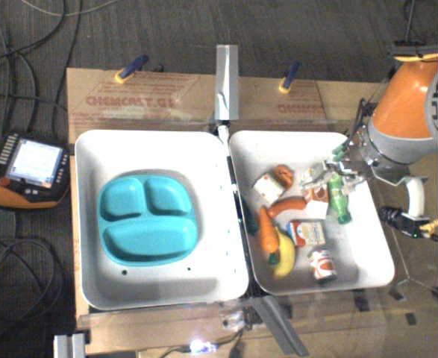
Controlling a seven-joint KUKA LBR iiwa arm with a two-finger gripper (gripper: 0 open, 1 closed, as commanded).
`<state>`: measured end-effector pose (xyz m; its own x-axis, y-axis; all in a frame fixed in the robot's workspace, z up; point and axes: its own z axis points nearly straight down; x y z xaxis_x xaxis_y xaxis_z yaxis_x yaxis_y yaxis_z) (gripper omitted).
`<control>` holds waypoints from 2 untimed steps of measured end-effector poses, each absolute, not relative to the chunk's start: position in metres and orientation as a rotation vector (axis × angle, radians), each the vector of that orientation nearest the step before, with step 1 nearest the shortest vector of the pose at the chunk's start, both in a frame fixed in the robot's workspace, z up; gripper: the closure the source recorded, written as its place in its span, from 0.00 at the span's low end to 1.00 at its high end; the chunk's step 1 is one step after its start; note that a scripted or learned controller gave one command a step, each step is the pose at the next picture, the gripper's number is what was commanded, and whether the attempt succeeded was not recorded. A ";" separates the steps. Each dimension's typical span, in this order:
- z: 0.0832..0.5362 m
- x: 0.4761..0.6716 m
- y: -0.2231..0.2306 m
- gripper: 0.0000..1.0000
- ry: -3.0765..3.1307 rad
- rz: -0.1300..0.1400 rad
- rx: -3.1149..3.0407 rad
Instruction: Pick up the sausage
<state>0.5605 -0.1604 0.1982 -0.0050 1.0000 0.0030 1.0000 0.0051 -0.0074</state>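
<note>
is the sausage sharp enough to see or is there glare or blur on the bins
Camera view: soft overall, but the sausage reads as a red curved shape in the right bin; that bin's floor is bright, slightly washed out; the left bin shows mild shadow around the blue tray; the gripper area is blurry and cluttered.

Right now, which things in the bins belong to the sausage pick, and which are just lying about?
Job:
sausage
claw
right bin

Lying about:
carrot
banana
green bottle
milk carton
can
blue divided plate
left bin
</note>
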 end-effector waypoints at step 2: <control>0.202 0.540 -0.131 0.00 -2.216 0.006 -2.219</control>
<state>0.5404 -0.1314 0.2022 0.0017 1.0000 0.0012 1.0000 -0.0016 -0.0066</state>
